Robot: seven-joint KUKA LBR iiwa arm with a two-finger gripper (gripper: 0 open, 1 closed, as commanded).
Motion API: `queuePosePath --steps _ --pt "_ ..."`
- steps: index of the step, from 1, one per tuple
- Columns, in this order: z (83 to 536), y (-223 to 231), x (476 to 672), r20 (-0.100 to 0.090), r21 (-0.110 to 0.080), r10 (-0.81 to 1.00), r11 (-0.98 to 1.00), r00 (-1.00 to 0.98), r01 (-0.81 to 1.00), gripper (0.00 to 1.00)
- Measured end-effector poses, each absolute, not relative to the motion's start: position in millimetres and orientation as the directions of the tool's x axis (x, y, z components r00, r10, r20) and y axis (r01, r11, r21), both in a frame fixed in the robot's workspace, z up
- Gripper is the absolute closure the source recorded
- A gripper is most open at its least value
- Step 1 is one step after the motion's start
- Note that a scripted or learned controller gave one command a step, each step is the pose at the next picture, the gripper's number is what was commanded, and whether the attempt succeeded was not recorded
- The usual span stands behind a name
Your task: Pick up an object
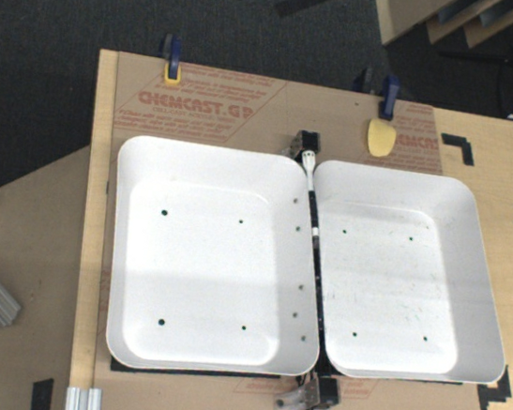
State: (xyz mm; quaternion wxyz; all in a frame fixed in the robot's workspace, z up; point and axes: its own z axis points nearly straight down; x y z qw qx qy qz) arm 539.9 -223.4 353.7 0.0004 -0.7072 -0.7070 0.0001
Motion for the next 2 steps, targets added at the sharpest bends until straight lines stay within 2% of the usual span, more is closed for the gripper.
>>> queuePosePath --steps 1,2 --pt "262 -166 553.1 0.005 -0.008 1.0 0.006 -0.006 1.0 1.0" --pt "454 -110 570.8 -0.003 0.019 1.0 0.007 -0.007 1.0 1.0"
